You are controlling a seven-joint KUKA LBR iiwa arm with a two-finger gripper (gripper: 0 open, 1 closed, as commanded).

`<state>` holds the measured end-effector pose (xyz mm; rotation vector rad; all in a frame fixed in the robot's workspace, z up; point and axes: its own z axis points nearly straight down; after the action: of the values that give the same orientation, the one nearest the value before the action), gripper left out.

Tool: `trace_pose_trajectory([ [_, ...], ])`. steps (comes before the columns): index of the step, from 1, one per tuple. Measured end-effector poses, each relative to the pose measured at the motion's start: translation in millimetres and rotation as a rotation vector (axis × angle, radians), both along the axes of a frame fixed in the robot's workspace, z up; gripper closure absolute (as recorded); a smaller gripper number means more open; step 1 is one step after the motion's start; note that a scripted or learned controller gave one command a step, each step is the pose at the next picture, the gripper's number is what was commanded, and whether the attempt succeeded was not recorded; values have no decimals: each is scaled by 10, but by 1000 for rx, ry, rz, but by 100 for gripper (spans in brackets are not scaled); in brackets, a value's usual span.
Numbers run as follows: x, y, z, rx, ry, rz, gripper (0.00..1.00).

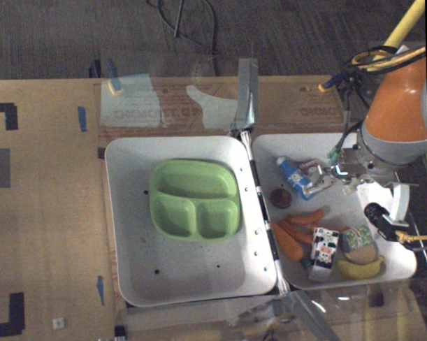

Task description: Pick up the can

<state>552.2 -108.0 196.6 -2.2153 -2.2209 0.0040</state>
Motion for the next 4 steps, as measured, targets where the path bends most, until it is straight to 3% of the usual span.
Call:
trace_pose_trajectory([
  [1,-610,-90,-958,-6,-24,40,0],
  [2,-607,-122,-873,-10,-25,35,100],
  [3,-4,-277,1052,-4,-3,-94,100],
  [4,-5,-272,1050,-3,-2,-94,0],
])
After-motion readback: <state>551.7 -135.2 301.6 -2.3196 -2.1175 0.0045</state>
